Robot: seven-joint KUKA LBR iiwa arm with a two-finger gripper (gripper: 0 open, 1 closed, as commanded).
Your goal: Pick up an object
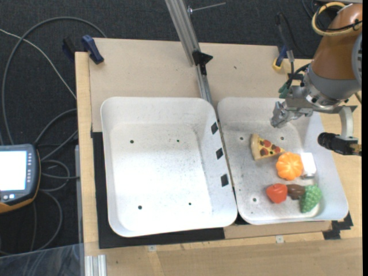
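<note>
Nothing is picked up yet; the gripper (278,119) hangs at twelve o'clock from the pizza (264,148); a grab is left.

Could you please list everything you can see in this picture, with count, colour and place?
left bin: one, white, left half of the bench
right bin: one, white, right half, holding all the toys
pizza slice: one, yellow with red spots, middle of the right bin
orange: one, orange, right of the pizza slice
white block: one, white, against the orange's right side
tomato: one, red, near the bin's front
brown piece: one, dark brown, between tomato and broccoli
broccoli: one, green, front right corner
clamps: two, blue, on the bench's far edge
pendant: one, orange-edged with a screen, far left
arm: one, grey and orange, right
gripper: one, grey, over the right bin's far part
</note>
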